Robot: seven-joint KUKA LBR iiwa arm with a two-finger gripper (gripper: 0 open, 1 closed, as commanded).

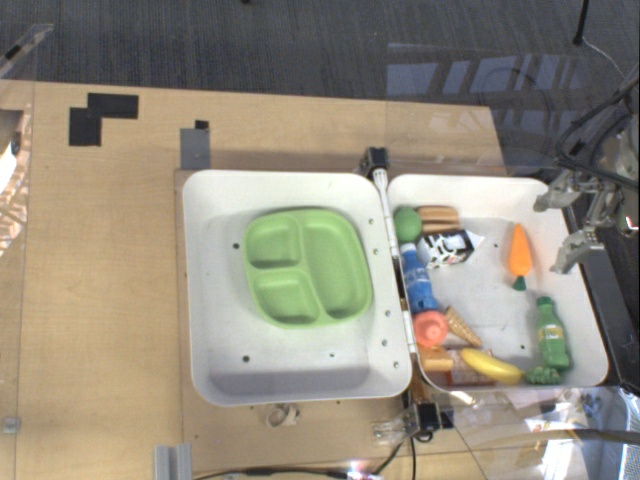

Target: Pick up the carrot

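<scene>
Carrot (519, 252) lies in the right bin (590, 368), toward its far right side, long axis running far-to-near with the green stub at the near end. The hand (579, 220) hangs at the bin's right rim, just right of the carrot, nothing between its fingers; whether they're spread or closed, I can't tell. A short reach left should do it. Green bottle (549, 334) sits nearer.
</scene>
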